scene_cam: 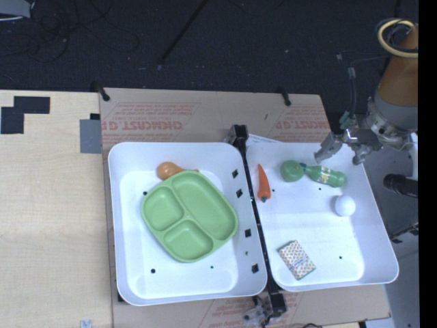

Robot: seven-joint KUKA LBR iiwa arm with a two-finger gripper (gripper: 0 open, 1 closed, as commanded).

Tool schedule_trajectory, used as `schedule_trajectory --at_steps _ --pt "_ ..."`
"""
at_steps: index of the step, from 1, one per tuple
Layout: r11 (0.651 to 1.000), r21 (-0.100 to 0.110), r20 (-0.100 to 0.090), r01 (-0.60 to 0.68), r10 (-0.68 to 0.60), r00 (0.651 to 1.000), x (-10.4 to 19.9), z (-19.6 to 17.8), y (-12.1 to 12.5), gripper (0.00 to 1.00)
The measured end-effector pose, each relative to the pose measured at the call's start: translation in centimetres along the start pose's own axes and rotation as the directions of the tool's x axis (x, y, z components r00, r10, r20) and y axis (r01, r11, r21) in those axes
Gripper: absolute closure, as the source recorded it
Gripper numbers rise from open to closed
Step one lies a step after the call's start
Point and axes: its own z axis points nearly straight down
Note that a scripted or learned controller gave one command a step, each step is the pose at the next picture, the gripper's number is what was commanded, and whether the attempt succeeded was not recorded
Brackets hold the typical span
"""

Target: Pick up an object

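My gripper (343, 153) hangs over the back right corner of the right bin (369, 268), open, with nothing between its fingers. Just below and left of it lies a green bottle (311, 173) on its side. A white ball (344, 206) rests nearer the bin's right wall. An orange carrot (263, 182) lies by the divider between the bins. A small patterned box (296, 259) sits toward the front of the right bin. In the left bin (130, 265) a green divided plate (188, 215) lies with an orange object (168, 170) at its back edge.
The bins rest on a cardboard sheet (198, 118) on a pale wooden bench (48, 210). A black clip strip (247, 210) runs between the bins. The arm's orange band (399, 77) stands at the right, with dark floor and cables behind.
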Motion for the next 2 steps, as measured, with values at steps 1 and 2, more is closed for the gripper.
schedule_trajectory --at_steps 1,2 --pt "1.0 0.004 -0.001 -0.001 0.001 1.0 0.6 4.7 -0.6 0.0" --pt "1.0 0.004 0.0 -0.001 0.001 1.0 -0.3 10.4 -0.4 0.0"
